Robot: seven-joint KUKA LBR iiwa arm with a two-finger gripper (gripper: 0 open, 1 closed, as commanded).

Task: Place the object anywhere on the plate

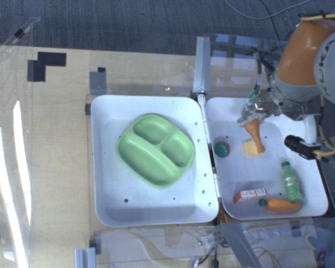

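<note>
Spreading across the frame is a pale wooden surface [44, 166] that carries two shallow white bins side by side. The left bin [109, 205] sits at the centre of the frame, and a green plate [156, 149] with three compartments lies in it, tilted slightly and well clear of the bin's walls. The right bin [310, 205] touches the left one along a shared edge. The grey arm with its orange band [307, 49] comes in from the upper right of the frame and reaches down over the upper part of the right bin.

At the arm's end the claw [252, 114] hangs over the upper middle of the right bin, and its tips are closed on the top of an orange carrot-shaped toy [255, 135], which hangs slanting down and to the right from the claw. The lower end of that toy lies over a small yellow block [250, 147]. The plate is well apart from it, to the left, in the other bin.

Lower right in the same bin lie a green bottle [291, 182], a second orange carrot [281, 205] just below the bottle, and a small red and white packet [251, 194]. A small green and red ball [221, 148] rests near the bin's left wall.
</note>
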